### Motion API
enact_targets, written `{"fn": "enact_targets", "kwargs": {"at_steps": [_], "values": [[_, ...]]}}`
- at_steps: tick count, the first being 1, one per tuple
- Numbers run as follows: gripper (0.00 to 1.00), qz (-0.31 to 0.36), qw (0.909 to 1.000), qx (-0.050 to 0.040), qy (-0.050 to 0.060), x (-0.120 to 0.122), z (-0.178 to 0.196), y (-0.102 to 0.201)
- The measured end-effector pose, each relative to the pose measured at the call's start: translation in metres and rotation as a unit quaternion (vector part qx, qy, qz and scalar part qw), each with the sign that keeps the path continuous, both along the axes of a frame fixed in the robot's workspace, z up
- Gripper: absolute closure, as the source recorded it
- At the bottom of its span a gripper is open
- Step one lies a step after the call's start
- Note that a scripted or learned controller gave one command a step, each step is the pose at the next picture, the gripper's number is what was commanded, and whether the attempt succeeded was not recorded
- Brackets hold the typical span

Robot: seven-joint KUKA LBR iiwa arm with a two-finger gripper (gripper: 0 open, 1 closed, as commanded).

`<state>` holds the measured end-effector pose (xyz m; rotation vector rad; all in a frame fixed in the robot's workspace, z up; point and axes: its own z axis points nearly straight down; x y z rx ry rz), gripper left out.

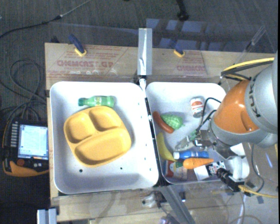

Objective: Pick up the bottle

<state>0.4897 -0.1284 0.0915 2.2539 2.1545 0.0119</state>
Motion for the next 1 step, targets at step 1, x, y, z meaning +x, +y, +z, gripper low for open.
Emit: {"fn": "enact_targets", "kwargs": {"at_steps": [1], "values": [[1.00, 0.000, 1.0000, 0.0023, 0.000, 0.0009, 0.0101, 0.0010]]}}
